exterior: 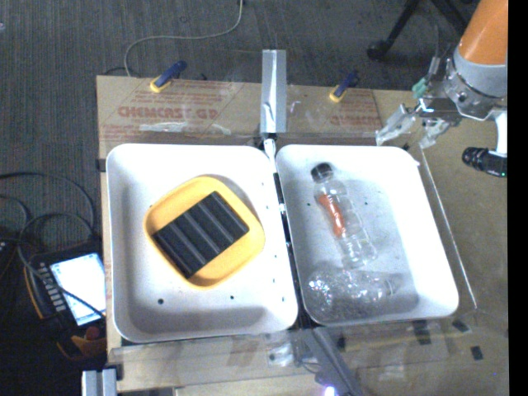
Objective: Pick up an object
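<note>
Nearest the camera, in the right bin (429, 221): a crumpled clear plastic piece (351, 291) against the near wall, glinting, outline hard to trace. Just beyond it, a clear plastic bottle (342, 217) with a dark cap and an orange band, lying flat. Long axis running roughly near to far, cap toward the far wall, tilted slightly leftward at the cap end. Bottle base close to the crumpled plastic, possibly touching; hard to say through the glare.

In the left bin (124, 221): a yellow block with a black ribbed top (206, 231), set diagonally, well apart from the bottle across the divider between bins.

Farther off, past the right bin's far right corner: the gripper (408, 130), raised and outside the bin, below the orange band of the arm (487, 31). Jaws apparently spread apart with nothing between them, though small and pale against the board, so not fully certain. Bottle lying near and leftward from the jaws, cap end closest. Likely call: travel inward over the bin, then a descent with the jaws closing across the bottle's narrow width rather than along its length.

Underneath, a brown board table (165, 110) with two blue-and-yellow clamps (167, 75) at the far edge. Beyond, dark carpet floor (66, 23), a loose cable, a chair base.
</note>
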Controlling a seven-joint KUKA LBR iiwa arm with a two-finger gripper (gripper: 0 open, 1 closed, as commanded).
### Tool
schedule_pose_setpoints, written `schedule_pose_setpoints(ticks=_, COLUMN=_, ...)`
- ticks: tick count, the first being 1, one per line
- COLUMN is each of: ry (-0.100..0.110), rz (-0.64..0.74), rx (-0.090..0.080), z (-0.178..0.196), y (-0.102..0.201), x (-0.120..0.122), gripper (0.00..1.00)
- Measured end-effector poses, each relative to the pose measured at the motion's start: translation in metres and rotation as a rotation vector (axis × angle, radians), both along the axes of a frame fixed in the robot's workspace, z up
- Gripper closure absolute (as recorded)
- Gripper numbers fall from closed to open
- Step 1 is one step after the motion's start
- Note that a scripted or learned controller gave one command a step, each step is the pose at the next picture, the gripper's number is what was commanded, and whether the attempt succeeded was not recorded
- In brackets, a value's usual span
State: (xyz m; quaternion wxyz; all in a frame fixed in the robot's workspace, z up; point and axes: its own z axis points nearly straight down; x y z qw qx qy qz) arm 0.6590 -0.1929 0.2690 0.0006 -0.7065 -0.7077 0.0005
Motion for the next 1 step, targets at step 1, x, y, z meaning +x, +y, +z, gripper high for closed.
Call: schedule_pose_setpoints(ticks=1, ry=0.001, rz=0.027, rx=-0.001, z=-0.0989, y=0.0435, x=0.0092, gripper=0.00)
